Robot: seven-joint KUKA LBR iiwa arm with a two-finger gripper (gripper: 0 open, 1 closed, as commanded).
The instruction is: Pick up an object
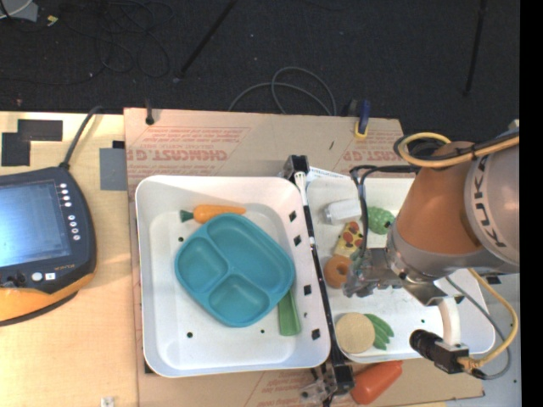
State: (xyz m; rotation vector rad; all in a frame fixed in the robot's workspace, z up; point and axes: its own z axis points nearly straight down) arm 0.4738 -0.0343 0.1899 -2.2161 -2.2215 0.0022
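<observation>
Bench bins cluttered; end effector [366, 280] is lowered beside donut [337, 271], finger state cannot be told; descent should be centred.

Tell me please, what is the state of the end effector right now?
End effector: low in the right bin, beside the orange ring; whether it is open or shut cannot be told, and no held object is visible.

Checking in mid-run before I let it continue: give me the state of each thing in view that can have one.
gripper: low in the right bin, fingers unclear
teal plate: face up, compartments bare, in the left bin
carrot: lying flat behind the plate
round cracker: flat in the right bin
red pepper: lying outside the bins
teach pendant: screen lit
</observation>
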